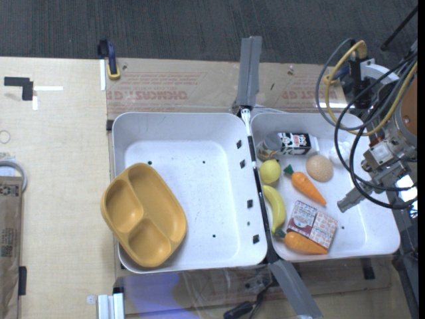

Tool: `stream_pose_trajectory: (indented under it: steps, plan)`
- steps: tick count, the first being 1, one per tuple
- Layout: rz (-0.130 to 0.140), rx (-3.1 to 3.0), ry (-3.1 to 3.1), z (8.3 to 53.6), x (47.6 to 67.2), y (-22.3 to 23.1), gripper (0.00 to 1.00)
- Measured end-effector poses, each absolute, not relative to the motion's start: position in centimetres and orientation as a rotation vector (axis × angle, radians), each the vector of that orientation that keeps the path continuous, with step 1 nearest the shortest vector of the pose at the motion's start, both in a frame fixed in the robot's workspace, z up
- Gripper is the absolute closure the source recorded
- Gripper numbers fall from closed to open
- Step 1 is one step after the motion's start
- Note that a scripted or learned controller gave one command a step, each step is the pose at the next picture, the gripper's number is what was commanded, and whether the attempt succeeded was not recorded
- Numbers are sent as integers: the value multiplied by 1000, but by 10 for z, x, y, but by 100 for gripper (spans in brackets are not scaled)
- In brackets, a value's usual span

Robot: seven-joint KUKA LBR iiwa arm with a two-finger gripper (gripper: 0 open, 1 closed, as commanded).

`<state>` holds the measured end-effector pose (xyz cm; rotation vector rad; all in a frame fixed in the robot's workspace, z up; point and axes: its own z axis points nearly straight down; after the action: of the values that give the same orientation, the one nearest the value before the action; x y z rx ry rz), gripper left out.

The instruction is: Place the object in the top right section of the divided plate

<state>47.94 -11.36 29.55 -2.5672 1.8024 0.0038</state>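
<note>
A yellow divided plate [143, 214] lies tilted in the lower left of the left bin [199, 138], with nothing in its sections. The right bin [372, 244] holds the loose objects: a small milk carton [294, 143], a beige egg [319, 168], a lemon [269, 171], a banana [275, 208], a carrot [307, 187], a red-patterned box [313, 222] and an orange piece [305, 244]. My gripper [350, 201] hangs over the right side of the right bin, to the right of the carrot and the box, apart from both.
Black and yellow cables [352, 92] loop above the right bin's far corner. A grey divider post [250, 72] stands behind the seam between the bins. A brown bag [10, 238] lies on the bench at far left.
</note>
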Motion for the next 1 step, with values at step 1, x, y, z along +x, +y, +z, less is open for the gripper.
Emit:
stream_pose_trajectory:
  steps: [1]
  plan:
    - [6, -2824, 1365, 307, 489, -109, 0]
